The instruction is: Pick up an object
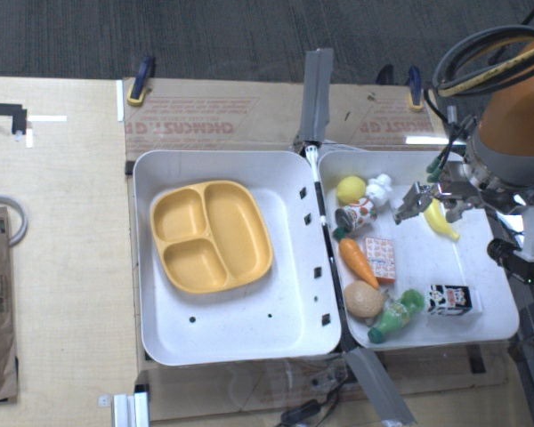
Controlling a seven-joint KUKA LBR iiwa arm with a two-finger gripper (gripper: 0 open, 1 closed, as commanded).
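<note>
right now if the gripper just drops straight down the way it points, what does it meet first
Most likely the banana, which lies right beside the gripper in the right bin. Height is hard to judge from this slanted view.

Plastics, cardboard and pale wood looking mostly matt, with gloss showing here and there.

The two bins (151, 265) are looking like smooth white plastic, catching a soft sheen along their rims. The yellow plate (212, 236) is showing a smooth, matt plastic face. The banana (442, 221), lemon (351, 189) and carrot (357, 261) are shining like glossy toy plastic, while the milk carton (449, 300) is looking like printed card. Brown cardboard (214, 118) is lying flat and dull behind the bins, on a table (53, 167) appearing as pale, matt wood. The gripper (432, 198) is gleaming like bare metal.
</note>
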